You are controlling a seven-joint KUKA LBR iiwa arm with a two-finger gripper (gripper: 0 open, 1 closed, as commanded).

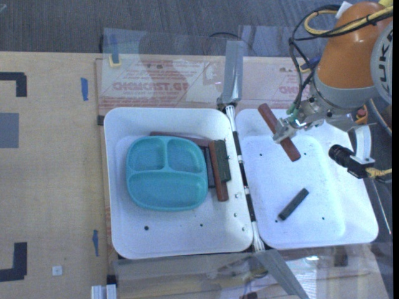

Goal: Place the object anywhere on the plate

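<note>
Brown stick sits clamped crosswise in the gripper, right of the plate; carry it level, release low.

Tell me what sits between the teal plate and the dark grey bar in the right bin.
In the camera view, brown and green blocks lie beside the plate, then the bins' rims, then bare floor to the bar.

The plate is plain turquoise. Both bins, the left bin and the right bin, are white with small dark dots. A reddish-brown stick shows at the silvery tool. A dark grey block lies on white. The arm is grey with an orange band. The worktop is pale tan wood with black corner marks and blue tape bits.
</note>
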